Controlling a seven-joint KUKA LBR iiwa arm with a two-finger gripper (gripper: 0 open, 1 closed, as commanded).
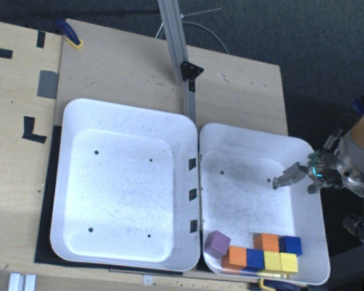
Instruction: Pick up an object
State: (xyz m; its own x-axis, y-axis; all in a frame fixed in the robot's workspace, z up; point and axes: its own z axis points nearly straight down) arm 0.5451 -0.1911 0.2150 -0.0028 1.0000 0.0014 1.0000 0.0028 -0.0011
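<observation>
Several small blocks lie clustered in the near corner of the right bin (pixel 251 143): a purple block (pixel 219 243), an orange block (pixel 237 256), a blue block (pixel 255 258), two yellow blocks (pixel 280 261), and behind them a brown-orange block (pixel 266 242) and another blue block (pixel 291 245). My gripper (pixel 294 185) hovers over the right side of that bin, well behind the blocks. It stands open, its fingers spread, with nothing between them.
The left bin (pixel 131 116) sits beside the right one, their rims touching. A slanted metal pole (pixel 175 23) rises from behind the bins. Wooden bench surface extends to the left and back.
</observation>
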